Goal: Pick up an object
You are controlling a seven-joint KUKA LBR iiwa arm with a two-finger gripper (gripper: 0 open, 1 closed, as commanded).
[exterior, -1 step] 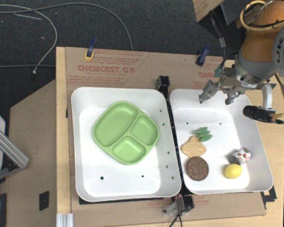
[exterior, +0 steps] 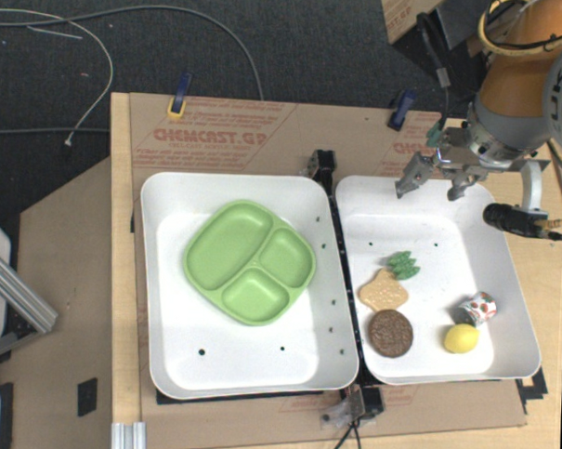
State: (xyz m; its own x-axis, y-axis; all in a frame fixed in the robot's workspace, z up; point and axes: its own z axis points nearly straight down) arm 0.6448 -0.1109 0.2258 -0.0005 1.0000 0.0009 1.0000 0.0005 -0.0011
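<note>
While we've got the gripper (exterior: 433,183) hanging over the far rim of the right bin (exterior: 511,275) with its two fingers spread apart and nothing between them, the stuff to grab sits well apart from it, toward the bin's near side: a pineapple-shaped piece (exterior: 387,285), a brown round cookie (exterior: 390,333), a yellow ball (exterior: 460,338) and a small red-and-white thing (exterior: 480,308) we can't really make out. Next to that bin, the left bin (exterior: 168,260) holds a green divided plate (exterior: 250,262), and the arm (exterior: 520,80) is cut off at the top right.
</note>
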